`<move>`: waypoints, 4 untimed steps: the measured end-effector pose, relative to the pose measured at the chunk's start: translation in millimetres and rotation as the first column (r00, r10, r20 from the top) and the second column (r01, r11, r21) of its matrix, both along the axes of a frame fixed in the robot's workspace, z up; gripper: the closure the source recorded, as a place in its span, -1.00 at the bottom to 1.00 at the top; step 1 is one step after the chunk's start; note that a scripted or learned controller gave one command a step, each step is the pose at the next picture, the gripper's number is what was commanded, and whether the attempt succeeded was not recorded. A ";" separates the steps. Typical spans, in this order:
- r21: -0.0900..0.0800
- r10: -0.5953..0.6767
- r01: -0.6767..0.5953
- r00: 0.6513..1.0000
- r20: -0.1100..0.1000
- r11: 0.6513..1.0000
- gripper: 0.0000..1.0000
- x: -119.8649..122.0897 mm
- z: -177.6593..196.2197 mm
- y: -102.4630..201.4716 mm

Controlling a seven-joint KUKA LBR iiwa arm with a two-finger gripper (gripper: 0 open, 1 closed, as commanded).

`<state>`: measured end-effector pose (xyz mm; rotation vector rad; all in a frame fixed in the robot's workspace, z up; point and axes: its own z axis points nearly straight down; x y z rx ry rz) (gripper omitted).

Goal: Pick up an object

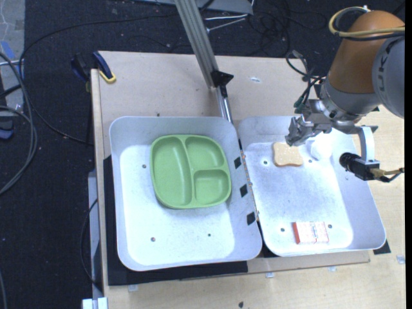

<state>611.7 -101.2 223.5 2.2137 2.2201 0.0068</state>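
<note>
A tan slice of toy bread (287, 156) lies at the far end of the right bin (360, 230). My gripper (297, 136) hangs just above and behind the bread, close over the bin's far rim. A small white round object (319, 149) sits right of the bread, partly under the wrist. A small red and white box (311, 232) rests near the right bin's front edge. Nothing shows between the gripper and the bread.
The left bin (129, 237) holds a green divided plate (190, 170). A slanted metal pole (201, 37) comes down to the bins' far junction. Black clips (245, 181) line the seam between the two bins.
</note>
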 end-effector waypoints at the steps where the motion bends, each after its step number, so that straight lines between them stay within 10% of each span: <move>1: 0.000 0.000 0.000 1.000 -0.002 1.000 1.00 1.2 32.8 0.0; 4: 0.003 0.006 -0.006 1.000 -0.006 1.000 1.00 20.4 27.7 177.0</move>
